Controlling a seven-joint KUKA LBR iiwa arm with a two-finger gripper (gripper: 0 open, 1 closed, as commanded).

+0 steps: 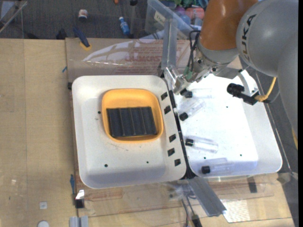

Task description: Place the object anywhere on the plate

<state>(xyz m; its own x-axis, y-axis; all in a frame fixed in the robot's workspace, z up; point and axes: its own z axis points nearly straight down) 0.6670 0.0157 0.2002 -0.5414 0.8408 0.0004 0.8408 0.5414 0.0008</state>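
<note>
Fingers: spread cannot be told; gripper (181,85) low over right white bin (246,141). Clear black-capped plastic tube (193,109) just beside: probably light, stiff, slippery, rolls; grasp mid-barrel. Orange plastic plate (132,96) in neighbouring bin.

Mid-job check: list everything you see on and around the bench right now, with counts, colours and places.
bins: two, white, side by side on the bench
plate: one, orange, in the left bin
ribbed block: one, dark grey, lying on the plate
tubes: at least three, clear with black caps, scattered in the right bin
tub: one, clear, holding mixed coloured items, behind the bins
arm: one, grey with orange band, over the right bin's far left corner
</note>
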